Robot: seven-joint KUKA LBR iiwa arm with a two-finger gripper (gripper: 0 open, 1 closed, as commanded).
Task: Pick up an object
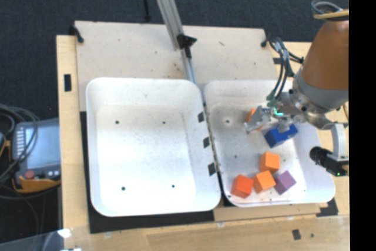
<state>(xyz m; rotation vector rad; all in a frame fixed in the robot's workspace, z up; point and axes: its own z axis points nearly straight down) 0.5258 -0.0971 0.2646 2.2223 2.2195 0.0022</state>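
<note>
- The metal two-finger pincer [262,120] sits low in the right white plastic bin [235,97]; whether it is parted or closed cannot be told; a small orange piece [251,114] shows at its tip, mostly hidden
- Blue foam block [279,136] just beside it, nearward
- Orange foam cubes [271,161], [264,180], [242,186] and purple cube [285,181] nearer the bin's front rim; bare floor lies left of the pincer
</note>
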